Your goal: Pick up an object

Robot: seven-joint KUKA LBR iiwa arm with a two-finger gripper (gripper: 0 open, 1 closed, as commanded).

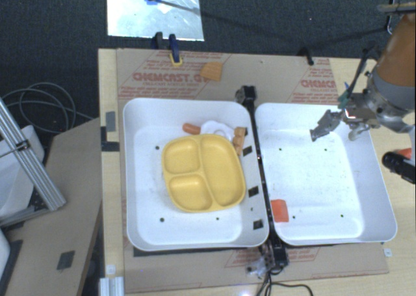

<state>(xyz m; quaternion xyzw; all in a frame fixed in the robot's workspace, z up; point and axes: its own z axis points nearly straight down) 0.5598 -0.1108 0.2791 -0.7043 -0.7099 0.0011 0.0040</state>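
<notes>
Near the front-left corner of the right bin (370,158), a small orange block (279,210), judged light and stiff, could be pinched across its flat sides, while the gripper (323,129) hangs apart, its state indiscernible.

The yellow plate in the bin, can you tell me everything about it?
The yellow plate looks like smooth plastic, with rounded corners and three sunken compartments: two smaller on the left, one long on the right. It lies flat and slightly turned in the left bin. Nothing sits in its compartments. At its top edge it lies close to a white item and an orange sausage-like piece.
</notes>
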